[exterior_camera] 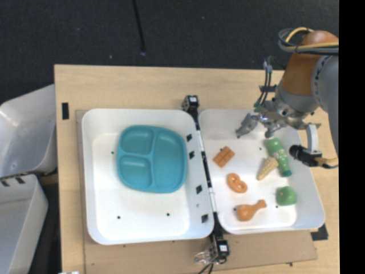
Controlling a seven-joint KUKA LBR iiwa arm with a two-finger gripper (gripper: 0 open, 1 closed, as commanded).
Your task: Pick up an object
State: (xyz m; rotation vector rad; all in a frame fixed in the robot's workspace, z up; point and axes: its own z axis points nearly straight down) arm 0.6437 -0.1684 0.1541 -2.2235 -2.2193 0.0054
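My gripper hangs over the back of the right bin, its two fingers spread apart with nothing between them, so it is open. Toy foods lie in that bin: an orange waffle piece, an orange pretzel, an orange drumstick, a pale yellow cone-shaped piece, a long green vegetable and a round green piece. The long green vegetable lies just below the right finger; I cannot tell whether they touch.
The left bin holds a teal divided plate. A ridge with black clips separates the two bins. The arm's grey and orange wrist rises at the right, with a black cable beside the bin.
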